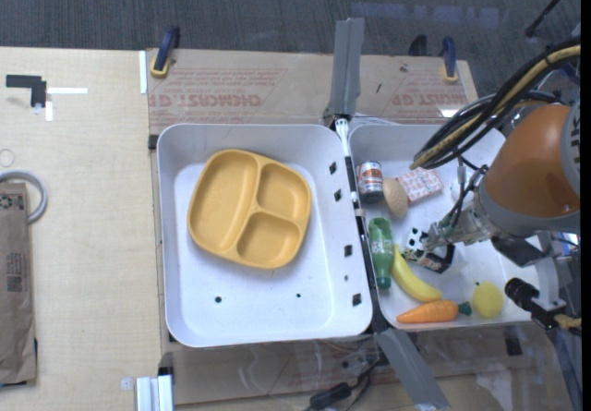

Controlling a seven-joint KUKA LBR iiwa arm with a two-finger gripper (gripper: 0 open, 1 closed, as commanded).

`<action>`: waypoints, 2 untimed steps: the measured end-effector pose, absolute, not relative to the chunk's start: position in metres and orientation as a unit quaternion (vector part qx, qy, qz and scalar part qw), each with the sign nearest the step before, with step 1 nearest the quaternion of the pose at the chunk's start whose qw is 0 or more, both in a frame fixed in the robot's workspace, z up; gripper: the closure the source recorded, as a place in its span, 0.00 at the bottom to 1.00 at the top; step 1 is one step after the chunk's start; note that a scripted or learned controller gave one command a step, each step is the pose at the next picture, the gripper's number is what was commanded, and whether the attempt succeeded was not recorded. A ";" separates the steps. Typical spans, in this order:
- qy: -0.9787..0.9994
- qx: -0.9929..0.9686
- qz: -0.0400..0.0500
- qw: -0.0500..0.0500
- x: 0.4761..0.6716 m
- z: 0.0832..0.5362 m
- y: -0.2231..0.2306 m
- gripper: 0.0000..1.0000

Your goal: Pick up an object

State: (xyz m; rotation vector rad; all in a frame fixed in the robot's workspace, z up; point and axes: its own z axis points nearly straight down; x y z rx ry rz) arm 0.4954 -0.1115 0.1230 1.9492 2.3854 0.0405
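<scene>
— Since you ask which piece I'd go for, start at the right bin's [365, 134] near rim: the carrot [428, 312] lies along it, long axis running with the rim, and the lemon [488, 299] sits just beside its leafy end, toward the near right corner.

— And where are you in relation to those?

— My gripper [436, 247] hangs over the middle of the bin, a little farther in than both. The banana [413, 278] is the closest thing on the near side; it slants from beside the green bottle [379, 252] down toward the carrot, so its upper end lies just to the near left of my tip.

— Are you holding anything?

— I cannot tell. My tip sits over a small black and white toy [423, 241], and the wrist hides how the fingers stand.

— So the toy is the target?

— I judge so; it is almost directly under me, poking out toward the bottle. The bottle itself lies lengthwise along the left wall.

— What is beyond you?

— The can [370, 182] near the far left corner, and the cork-topped box [412, 188] just beside it, both well clear of me. The left bin [185, 308] carries the yellow plate [249, 207].
</scene>
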 end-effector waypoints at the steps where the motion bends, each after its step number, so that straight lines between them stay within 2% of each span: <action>1: 0.877 0.479 0.002 0.020 0.515 0.109 -0.107 1.00; 2: 0.822 0.569 0.007 0.015 0.623 0.110 -0.113 1.00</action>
